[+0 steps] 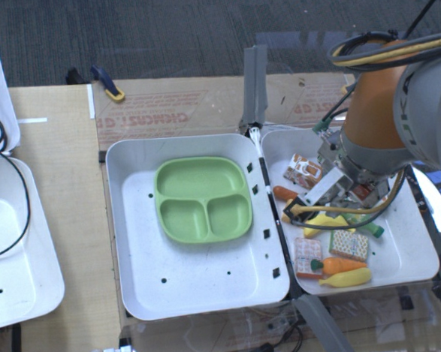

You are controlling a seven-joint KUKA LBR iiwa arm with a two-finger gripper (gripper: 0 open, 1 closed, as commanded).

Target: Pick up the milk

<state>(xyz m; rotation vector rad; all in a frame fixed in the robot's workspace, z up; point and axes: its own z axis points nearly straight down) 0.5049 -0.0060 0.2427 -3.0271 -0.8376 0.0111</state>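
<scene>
Reaching down into the right shallow white bin (408,267) is judged to be the step in hand: the grey arm with the orange band (386,115) is lowered over the heap of toy food, and the tool (334,190) is seen low among the things, partly covered by its own cables. How far the tool is open cannot be told, and nothing can be seen held in it. The milk is taken to be the small white carton with brown and orange print (304,171), which lies in the upper left part of that bin, just beside the tool and above the orange carrot-shaped toy (284,193). The carton appears to lie on its side, with its long axis running roughly from upper left to lower right; which end is the top cannot be told. For the next move, the tool would probably need to be set across the short side of the carton. The green divided plate (203,199) in the left white bin (131,238) is not involved.
</scene>
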